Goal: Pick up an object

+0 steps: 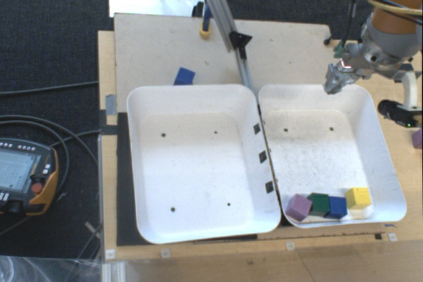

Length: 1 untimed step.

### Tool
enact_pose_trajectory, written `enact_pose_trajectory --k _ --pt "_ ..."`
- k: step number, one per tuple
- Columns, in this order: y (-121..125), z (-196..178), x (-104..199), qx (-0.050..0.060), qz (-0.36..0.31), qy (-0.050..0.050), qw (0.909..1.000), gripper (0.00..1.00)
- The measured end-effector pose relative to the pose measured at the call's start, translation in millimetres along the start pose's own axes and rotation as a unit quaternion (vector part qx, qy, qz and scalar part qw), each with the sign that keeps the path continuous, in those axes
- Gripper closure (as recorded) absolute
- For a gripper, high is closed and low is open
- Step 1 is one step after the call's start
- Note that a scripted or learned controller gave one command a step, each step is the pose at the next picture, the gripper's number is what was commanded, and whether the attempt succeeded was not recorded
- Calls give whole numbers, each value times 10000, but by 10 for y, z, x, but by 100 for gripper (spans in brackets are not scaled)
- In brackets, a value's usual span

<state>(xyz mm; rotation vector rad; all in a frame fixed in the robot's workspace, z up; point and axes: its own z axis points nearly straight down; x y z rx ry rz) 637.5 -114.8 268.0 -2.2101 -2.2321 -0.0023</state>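
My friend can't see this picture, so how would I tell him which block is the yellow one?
Find the right-hand white bin, the one nearer the robot arm. Look along its near edge, where four small blocks huddle in a row. The yellow block is at the right end of that row, beside the blue block, and it is the only yellow one.

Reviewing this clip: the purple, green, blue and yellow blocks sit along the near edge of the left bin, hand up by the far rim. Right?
Not quite. The camera view shows the purple block, green block, blue block and yellow block in the right bin. The hand is by its far rim.
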Motion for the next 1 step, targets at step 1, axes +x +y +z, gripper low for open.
enact_pose_trajectory --k 1 --pt "512 482 329 -11 1 -5 10000 100"
